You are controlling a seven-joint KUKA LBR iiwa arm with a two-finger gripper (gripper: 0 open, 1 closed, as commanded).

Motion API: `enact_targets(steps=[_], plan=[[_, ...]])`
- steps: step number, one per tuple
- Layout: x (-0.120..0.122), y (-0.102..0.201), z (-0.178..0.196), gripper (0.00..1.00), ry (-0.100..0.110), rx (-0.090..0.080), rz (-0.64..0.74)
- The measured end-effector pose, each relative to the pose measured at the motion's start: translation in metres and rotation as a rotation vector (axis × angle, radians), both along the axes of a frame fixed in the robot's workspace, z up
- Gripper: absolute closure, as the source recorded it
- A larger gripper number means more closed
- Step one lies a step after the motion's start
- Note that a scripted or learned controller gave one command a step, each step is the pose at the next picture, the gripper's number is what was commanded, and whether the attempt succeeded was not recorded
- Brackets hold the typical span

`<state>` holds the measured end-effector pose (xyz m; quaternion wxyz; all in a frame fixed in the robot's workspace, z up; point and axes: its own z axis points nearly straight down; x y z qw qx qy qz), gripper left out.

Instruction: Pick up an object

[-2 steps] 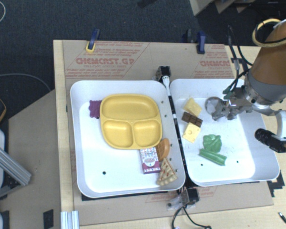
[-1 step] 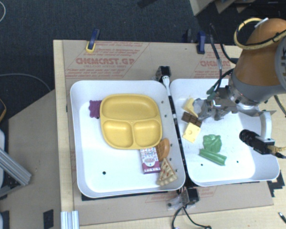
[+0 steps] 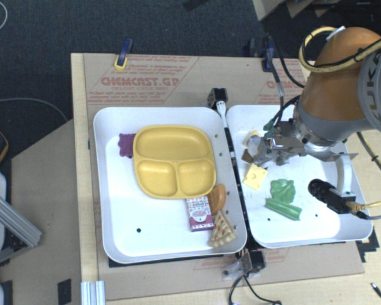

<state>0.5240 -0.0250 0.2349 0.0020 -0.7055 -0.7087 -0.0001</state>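
Note:
My gripper hangs low over the left part of the right bin, under the grey and orange arm. A small brown thing lies right at its tip; whether it is gripped I cannot tell. A yellow cheese wedge rests just below the gripper. Further toward the front, a green toy vegetable lies on the bin floor. A pale yellow piece peeks out beside the gripper at the back.
The left bin holds a yellow divided plate, a purple thing at its left, a red and white carton, a brown sausage and a waffle piece. A ridge separates the two bins.

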Motion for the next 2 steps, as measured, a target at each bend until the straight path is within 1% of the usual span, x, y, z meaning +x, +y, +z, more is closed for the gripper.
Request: enact_targets(steps=[1, 2], plan=[[0.003, -0.004, -0.019, 1.0, 0.002, -0.002, -0.005], [0.002, -0.01, -0.006, 1.0, -0.005, -0.003, -0.005]])
